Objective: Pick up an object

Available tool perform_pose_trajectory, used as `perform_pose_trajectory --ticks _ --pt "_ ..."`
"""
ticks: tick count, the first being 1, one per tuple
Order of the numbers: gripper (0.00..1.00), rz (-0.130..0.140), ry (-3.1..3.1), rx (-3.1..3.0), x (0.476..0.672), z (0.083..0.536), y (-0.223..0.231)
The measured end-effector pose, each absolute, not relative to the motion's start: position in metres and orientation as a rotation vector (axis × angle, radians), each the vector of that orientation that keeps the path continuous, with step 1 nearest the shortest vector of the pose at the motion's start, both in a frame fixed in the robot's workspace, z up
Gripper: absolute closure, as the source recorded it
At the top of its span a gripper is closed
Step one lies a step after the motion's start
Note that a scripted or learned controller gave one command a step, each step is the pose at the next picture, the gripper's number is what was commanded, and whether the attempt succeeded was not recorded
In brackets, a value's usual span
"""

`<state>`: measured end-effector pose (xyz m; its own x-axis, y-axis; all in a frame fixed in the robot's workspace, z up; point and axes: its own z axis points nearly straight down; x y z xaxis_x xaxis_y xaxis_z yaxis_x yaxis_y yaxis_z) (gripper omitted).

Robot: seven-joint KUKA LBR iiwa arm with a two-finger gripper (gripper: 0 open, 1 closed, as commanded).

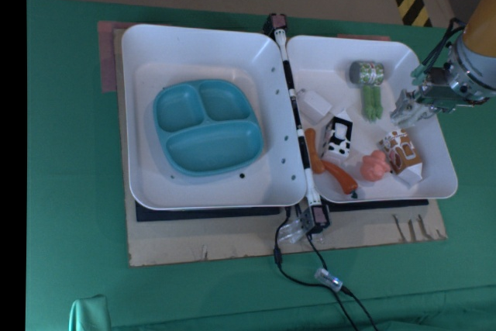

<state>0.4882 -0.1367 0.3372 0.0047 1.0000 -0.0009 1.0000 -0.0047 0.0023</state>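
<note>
**White bin, crowded corner: a grab here could easily come up empty**

White plastic walls hem in a busy little scatter of toys in the right bin (434, 170), and the claw (409, 111) hangs over its right side, above bare floor between the green toy (373, 101) and the brown-and-white carton (401, 153). Nothing sits between its fingers; whether they stand wide or narrow I cannot tell from this slant.

No single target is fixed by the task, so the nearest candidates are that carton, just near-side of the claw, and the pink toy (375, 165) touching the carton's left edge. A straight descent from here would probably meet only the bin floor. A shift toward the carton risks catching its corner and tipping it against the bin wall (it already lies tilted), or pinching the pink toy along with it.

Further left, the black-and-white box (338, 137), white block (314, 104) and orange carrot (339, 176) crowd close together, so a grab there could nudge neighbours aside. The teal plate (208, 126) in the left bin (147, 50) lies well apart.
</note>
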Motion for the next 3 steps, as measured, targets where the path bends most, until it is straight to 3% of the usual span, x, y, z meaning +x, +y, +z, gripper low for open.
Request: perform_pose_trajectory --ticks 1,2,3 --pt "1.00 0.001 2.213 2.225 0.467 0.244 -0.139" --pt "1.00 0.001 2.209 2.223 0.468 0.302 -0.188" --pt "1.00 0.003 2.213 2.222 0.468 0.351 -0.117"
